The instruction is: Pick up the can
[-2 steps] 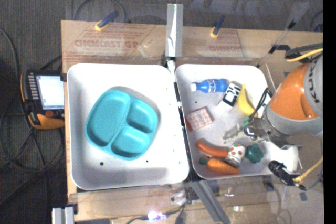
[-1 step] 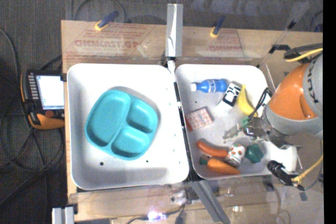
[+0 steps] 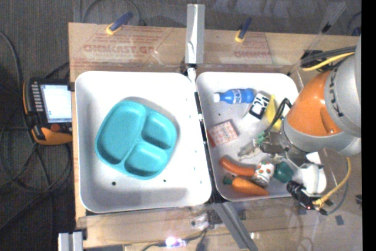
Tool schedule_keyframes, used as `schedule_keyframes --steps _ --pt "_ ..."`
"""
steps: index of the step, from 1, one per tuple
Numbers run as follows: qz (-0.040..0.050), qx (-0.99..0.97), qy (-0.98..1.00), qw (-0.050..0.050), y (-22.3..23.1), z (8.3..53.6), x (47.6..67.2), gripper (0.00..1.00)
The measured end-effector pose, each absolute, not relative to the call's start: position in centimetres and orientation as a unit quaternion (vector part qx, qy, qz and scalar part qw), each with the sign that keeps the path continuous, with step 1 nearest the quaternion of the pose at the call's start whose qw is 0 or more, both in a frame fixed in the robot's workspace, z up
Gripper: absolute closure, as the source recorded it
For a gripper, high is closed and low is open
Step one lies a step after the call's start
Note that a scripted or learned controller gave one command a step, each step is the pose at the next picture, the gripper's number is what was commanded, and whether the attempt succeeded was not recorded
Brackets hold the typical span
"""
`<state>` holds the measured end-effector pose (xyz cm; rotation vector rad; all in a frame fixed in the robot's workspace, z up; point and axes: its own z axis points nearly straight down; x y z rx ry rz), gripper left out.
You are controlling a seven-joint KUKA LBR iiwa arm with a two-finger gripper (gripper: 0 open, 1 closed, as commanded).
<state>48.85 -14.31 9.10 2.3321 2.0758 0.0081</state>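
Gripper [image 3: 268, 147] low over the right bin [image 3: 205, 144]; can not secured.

The likeliest can [image 3: 265, 172] is a small white, red-marked cylinder lying on its side near the bin's front wall, between two orange carrot-shaped toys [image 3: 239, 175] and a green object [image 3: 283, 171], just beside each. The gripper hangs just behind it; whether it is spread or closed cannot be told. Judged light, rigid and smooth-walled, liable to roll. Recommended hold: across the curved body at mid-length, clear of the neighbours.
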Motion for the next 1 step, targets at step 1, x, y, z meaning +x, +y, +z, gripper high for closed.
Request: schedule_keyframes --steps 1 --pt "0.0032 0.746 0.665 0.008 -14.21 10.04 48.92 1.00"
